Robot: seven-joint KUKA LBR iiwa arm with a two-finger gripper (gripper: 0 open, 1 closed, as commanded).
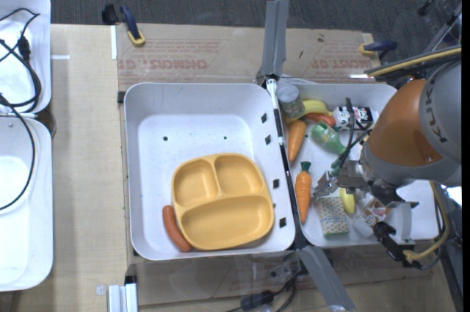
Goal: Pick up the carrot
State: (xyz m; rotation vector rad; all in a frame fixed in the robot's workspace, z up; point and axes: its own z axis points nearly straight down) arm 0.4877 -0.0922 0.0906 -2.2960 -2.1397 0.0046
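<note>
Lying in right bin [411,230]: carrot [302,192]

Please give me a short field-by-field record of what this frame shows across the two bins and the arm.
left bin: holds a yellow divided plate and a sausage at the plate's lower left
right bin: holds two carrots and mixed small items
carrot: lies lengthwise beside the bins' shared wall
second carrot: above it, tilted
gripper: low over the right bin, just right of the carrot
grasp: nothing seen between the fingers
arm: over the right bin
</note>
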